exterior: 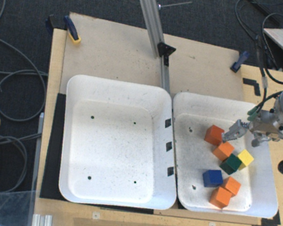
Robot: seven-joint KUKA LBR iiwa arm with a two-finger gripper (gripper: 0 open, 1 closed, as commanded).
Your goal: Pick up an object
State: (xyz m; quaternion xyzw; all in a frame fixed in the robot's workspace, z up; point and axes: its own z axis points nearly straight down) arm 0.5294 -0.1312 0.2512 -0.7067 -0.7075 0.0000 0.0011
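Seven blocks are lying clustered in the right bin, with the hand, whose grip I cannot tell, hovering just right of the red-orange block, nearest of them, while the other blocks are trailing away below it.

Matt speckled white plastic bins

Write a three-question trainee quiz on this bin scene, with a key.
1. True or false: all the blocks lie in the right bin.
2. How many orange blocks are there?
3. Which block lies nearest the gripper? A) blue block B) red-orange block C) green block

Key: 1 true; 2 three, not counting the red-orange one; 3 B.
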